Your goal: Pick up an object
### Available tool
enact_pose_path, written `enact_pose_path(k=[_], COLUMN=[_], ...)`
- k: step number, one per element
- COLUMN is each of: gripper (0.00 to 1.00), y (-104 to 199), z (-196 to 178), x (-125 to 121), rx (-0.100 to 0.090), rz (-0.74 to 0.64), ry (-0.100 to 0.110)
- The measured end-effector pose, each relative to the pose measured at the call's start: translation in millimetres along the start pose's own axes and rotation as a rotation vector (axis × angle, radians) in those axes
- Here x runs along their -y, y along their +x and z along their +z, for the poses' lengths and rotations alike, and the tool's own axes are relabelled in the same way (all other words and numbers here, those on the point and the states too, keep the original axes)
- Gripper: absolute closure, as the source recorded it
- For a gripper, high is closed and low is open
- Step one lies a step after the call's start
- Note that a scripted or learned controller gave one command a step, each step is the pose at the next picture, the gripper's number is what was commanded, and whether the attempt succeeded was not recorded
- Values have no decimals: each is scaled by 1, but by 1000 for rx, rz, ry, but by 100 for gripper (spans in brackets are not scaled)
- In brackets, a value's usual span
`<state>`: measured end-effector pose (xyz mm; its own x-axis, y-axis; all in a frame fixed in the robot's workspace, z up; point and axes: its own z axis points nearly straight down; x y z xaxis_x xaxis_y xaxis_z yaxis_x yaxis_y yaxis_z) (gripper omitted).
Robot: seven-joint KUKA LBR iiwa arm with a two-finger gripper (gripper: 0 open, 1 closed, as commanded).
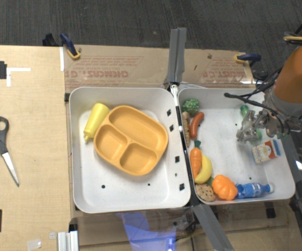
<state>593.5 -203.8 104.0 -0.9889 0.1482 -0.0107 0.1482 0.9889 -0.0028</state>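
gripper [249, 127] over right bin [229, 101], far right; grip state cannot be told, seemingly nothing held | small carton [263, 152] just near-right, long axis running left-right

Red print runs along the cardboard [156, 67] behind the bins, upside down from this camera and too blurred to read with certainty. The small carton [265, 151] in the right bin carries a label, but it is illegible.
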Motion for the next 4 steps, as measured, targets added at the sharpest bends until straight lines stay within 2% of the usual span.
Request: enact_pose_path(k=[1, 2, 3, 4], gripper=[100, 100, 0, 0], y=[86, 34, 34, -19], z=[-89, -69, -69, 11], x=[-102, -41, -42, -71], rx=[-9, -7, -7, -6], rz=[77, 157, 156, 310], ry=[-3, -1, -2, -1])
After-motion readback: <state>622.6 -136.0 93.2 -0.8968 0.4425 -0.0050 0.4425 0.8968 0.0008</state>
